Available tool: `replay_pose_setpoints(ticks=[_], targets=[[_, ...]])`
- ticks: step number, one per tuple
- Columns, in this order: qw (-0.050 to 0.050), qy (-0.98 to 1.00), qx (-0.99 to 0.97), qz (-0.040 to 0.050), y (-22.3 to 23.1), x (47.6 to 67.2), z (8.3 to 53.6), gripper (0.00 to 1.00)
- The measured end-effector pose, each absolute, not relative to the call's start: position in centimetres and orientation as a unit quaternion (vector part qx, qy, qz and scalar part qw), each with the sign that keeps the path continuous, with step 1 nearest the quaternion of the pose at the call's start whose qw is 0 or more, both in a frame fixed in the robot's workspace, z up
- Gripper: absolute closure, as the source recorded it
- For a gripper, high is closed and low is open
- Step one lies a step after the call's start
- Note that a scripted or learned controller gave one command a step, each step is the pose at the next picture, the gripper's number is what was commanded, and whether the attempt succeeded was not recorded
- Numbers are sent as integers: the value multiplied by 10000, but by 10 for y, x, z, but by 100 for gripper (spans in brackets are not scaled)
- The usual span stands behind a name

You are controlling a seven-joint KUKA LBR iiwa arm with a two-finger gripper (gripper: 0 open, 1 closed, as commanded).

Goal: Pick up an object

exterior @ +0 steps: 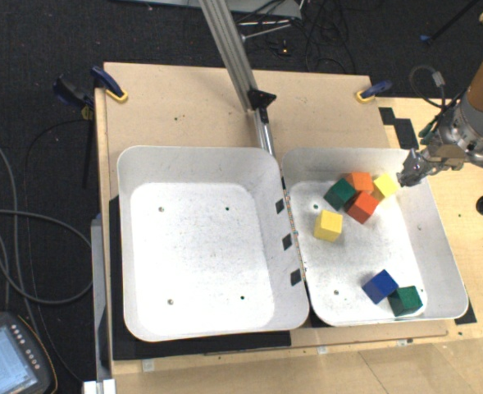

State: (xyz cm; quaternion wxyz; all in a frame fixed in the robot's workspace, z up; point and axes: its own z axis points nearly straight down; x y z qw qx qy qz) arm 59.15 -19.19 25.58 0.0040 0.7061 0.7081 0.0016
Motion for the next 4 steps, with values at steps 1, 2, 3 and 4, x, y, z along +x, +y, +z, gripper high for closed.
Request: replay_pose_setpoints(ticks=[1,2,3,4], targets=[[0,7101,7041,8,-131,605,248,100],[-10,7100,7042,6,-70,606,240,100],[5,7103,7039,14,-16,615,248,100],[4,7098,7044,9,30,629,238,100]])
